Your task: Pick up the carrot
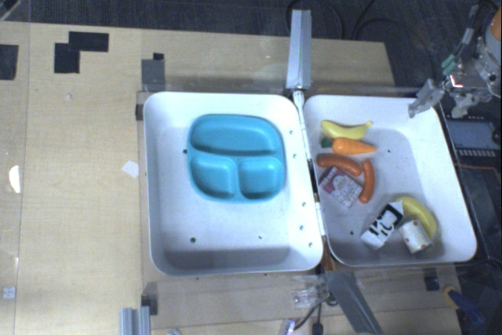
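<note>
The carrot [353,146] is short and orange with a green tip at its left end. It lies flat in the upper left part of the right bin [451,169], just below a small yellow banana [346,128] and above a reddish sausage [339,162]. My gripper [421,103] hangs at the bin's far right corner, over the rim. It is well to the right of the carrot and apart from it, with nothing seen in it. The arm [474,63] comes in from the right edge behind it.
A second sausage [367,180] and a printed packet [338,186] lie below the carrot. A black-and-white box [382,224], another banana [420,214] and a small can [413,238] sit at the front right. The left bin [169,192] holds a blue divided tray [235,156].
</note>
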Motion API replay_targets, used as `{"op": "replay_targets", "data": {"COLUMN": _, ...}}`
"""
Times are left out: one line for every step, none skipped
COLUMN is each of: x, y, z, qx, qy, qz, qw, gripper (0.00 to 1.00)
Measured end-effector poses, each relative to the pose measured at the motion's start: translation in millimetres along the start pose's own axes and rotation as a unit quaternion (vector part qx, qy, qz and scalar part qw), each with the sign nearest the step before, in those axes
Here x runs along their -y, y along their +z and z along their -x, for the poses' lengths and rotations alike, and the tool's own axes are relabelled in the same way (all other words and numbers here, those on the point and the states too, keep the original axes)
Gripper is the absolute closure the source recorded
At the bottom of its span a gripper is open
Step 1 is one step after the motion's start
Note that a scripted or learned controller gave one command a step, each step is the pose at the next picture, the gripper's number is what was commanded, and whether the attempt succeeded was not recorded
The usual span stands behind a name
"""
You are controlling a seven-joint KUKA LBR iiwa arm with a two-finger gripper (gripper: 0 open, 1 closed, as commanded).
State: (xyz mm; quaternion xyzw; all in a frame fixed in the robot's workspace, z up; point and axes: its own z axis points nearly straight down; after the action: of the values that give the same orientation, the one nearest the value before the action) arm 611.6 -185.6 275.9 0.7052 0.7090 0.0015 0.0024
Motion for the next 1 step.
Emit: {"op": "replay_targets", "data": {"x": 16.9, "y": 164.5, "z": -51.3, "qx": 0.0, "qy": -0.013, "qz": 0.001, "qw": 0.9999, "gripper": 0.0}}
